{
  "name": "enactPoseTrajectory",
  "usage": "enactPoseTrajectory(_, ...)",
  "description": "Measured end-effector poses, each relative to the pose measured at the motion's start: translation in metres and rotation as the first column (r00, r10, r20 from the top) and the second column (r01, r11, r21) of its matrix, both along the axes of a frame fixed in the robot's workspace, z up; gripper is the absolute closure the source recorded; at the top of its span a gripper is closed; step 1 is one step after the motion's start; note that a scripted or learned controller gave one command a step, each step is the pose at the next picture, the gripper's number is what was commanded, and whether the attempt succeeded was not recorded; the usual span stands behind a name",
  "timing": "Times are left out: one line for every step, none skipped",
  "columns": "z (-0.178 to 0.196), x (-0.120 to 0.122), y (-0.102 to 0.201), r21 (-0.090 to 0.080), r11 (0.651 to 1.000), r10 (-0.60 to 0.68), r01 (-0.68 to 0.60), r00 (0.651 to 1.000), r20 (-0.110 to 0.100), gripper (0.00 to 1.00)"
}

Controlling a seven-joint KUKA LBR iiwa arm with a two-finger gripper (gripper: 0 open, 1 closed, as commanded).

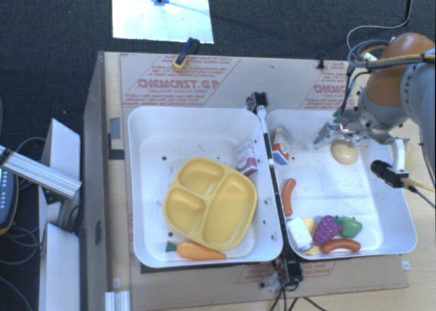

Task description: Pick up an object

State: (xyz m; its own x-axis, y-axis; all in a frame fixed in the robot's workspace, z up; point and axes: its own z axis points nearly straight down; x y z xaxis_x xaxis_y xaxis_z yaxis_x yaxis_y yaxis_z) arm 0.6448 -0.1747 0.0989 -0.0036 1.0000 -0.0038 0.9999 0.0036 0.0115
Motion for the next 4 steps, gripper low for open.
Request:
enactPoseTrajectory(0.089,-0.017,-0.033,0.001,1.000,-0.002,0.002,1.000,-0.006,0.00)
enactPoseTrajectory(-0.003,-0.015,-0.011,0.001,1.000,-0.001,0.001,1.000,-0.006,0.00)
enactPoseTrajectory(0.056,-0.028,-0.027,0.001,1.000,-0.002,0.002,1.000,-0.007,0.00)
enactPoseTrajectory(-0.015,-0.035,-0.006,0.004,1.000,0.000,0.000,1.000,-0.012,0.00)
